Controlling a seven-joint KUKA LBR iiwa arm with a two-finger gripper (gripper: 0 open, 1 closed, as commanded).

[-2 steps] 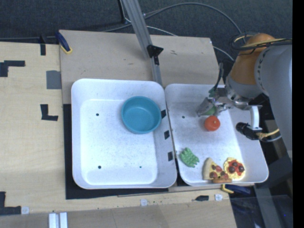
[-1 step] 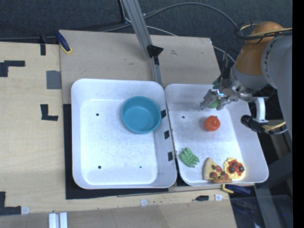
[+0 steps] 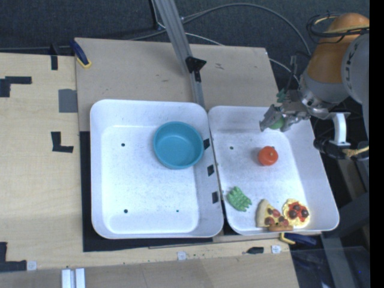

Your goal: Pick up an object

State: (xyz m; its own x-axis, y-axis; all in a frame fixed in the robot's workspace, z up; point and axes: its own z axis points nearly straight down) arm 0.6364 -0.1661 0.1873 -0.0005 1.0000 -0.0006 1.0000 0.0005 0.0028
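Your end effector (image 3: 273, 122) sits over the far right part of the right bin (image 3: 312, 179), close to that bin's far rim. Something green shows at its tip, but you cannot tell from this view whether it is a gripped object or part of the tool, and the spread of the tool cannot be judged either. The grey arm with its orange band (image 3: 333, 56) rises behind and to the right of it.

Just ahead of the end effector, toward the camera, a red tomato-like object (image 3: 268, 155) lies on the bin floor, apart from the tool and with bare floor all round it. Further on in the same direction, near the bin's front rim, lie a green leafy piece (image 3: 239, 198), a pizza slice (image 3: 269, 215) and a round pizza-like piece (image 3: 296, 211); the last two touch or nearly touch each other and lie close to the front wall, leaving little room on that side.

To the left of the end effector, past the shared rims, stands the left bin (image 3: 114, 185), holding a blue bowl (image 3: 177, 144) in its far right part; the rest of its floor is bare. A slanted metal pole (image 3: 180, 41) runs from the top of the view down to the gap between the bins, left of the tool. Both bins rest on the worktop (image 3: 36, 161).

No brand, label or legible writing can be made out on any item.
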